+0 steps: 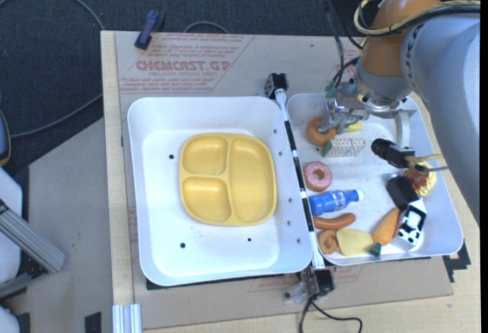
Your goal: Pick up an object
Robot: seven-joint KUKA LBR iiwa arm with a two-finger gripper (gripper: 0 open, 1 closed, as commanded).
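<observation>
Camera view: gripper (333, 116) over round orange toy (317, 132).

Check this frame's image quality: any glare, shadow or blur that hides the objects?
Camera view: even lighting, soft shadows; the white bins look bright but not washed out; the yellow tray shows mild sheen; the gripper and small toys beneath it look slightly soft.

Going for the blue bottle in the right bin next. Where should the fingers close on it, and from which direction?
Grip the blue bottle across its body, near the middle, coming straight down. It lies on its side, pale cap toward the right, so its rounded sides are exposed. Watch the pink donut above and the sausage below, both close.
</observation>
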